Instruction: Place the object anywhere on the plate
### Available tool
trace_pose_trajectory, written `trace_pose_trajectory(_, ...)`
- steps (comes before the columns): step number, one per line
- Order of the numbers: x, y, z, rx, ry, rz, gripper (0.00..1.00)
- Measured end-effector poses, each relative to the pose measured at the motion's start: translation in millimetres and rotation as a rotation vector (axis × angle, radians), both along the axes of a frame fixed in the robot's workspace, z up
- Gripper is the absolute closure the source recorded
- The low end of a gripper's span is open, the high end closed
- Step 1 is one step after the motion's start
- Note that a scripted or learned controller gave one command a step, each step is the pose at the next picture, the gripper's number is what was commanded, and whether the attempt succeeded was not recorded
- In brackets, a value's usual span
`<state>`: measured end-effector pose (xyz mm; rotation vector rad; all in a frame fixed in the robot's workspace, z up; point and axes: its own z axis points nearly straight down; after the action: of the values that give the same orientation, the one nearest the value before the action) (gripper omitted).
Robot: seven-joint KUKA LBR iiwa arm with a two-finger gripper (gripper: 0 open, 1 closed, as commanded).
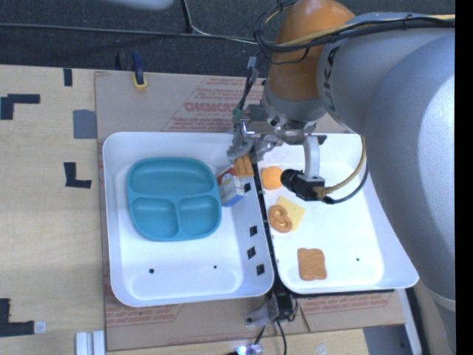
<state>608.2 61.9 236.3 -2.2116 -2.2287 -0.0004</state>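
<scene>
My arm (384, 87), grey with orange band, fills the right side and reaches over the seam between both white bins. Left bin (177, 276): a blue three-part plate (174, 198). Right bin (355, 220): toast slice (311, 263), pretzel (280, 218) on a yellow cheese wedge (293, 211), small orange ball (271, 177). My gripper (238, 170) hangs beside the plate's right rim; a small box-like object (232, 188) sits at my fingertips. Jaws apart or clamped: cannot tell.

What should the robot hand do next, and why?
Probably slide a bit further left, over the blue plate. The gripper sits at the left bin's right edge, with a small carton right below it, just off the plate's rim.
</scene>
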Motion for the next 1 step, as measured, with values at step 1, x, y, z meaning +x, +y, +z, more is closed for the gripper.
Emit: trace_pose_trajectory(1, 14.5, 46.4, -18.0, -0.002, 0.000, -0.002, 1.00)
